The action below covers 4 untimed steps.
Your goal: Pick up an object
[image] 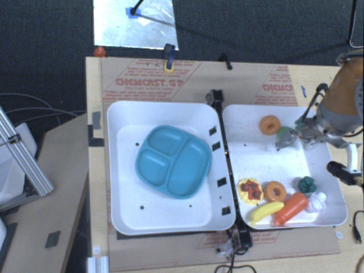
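Right bin [318, 169]: claw [286, 138] beside donut [269, 124], grip state unclear; carrot [291, 207] apart.

The arm [347, 98] reaches in from the right, its orange band above the wrist, and the gripper [286, 136] hangs low over the right bin's far half, pointing left.

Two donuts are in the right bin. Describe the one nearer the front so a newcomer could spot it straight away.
Start at the right bin, whose toys cluster along its front edge. The front donut lies in that cluster, between the pizza slice on its left and the carrot on its right, just behind the banana. The other donut lies alone near the back wall.
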Tool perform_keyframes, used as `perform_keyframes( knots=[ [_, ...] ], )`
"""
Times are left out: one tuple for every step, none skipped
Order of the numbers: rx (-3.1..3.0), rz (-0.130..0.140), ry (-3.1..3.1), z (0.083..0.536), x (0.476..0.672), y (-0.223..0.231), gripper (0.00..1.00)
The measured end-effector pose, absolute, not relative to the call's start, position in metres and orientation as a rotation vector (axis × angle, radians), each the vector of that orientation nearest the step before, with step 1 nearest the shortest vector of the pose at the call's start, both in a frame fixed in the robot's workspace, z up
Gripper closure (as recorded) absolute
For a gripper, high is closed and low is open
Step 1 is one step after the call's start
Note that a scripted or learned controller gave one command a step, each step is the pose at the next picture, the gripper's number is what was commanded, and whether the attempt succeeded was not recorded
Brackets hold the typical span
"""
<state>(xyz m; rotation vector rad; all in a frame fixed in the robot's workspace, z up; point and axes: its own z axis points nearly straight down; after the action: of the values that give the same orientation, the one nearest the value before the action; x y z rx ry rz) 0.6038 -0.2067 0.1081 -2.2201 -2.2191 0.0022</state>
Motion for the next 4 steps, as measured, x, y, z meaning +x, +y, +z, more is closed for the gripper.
perform_keyframes(
  knots=[
    [-2.219,0.004,-2.213,0.083,0.496,-0.206,0.0],
    [-2.224,-0.005,-2.227,0.096,0.503,-0.207,1.0],
    [-2.218,-0.005,-2.231,0.086,0.488,-0.15,1.0],
    [-2.215,-0.006,-2.233,0.188,0.487,-0.069,1.0]
  ],
)
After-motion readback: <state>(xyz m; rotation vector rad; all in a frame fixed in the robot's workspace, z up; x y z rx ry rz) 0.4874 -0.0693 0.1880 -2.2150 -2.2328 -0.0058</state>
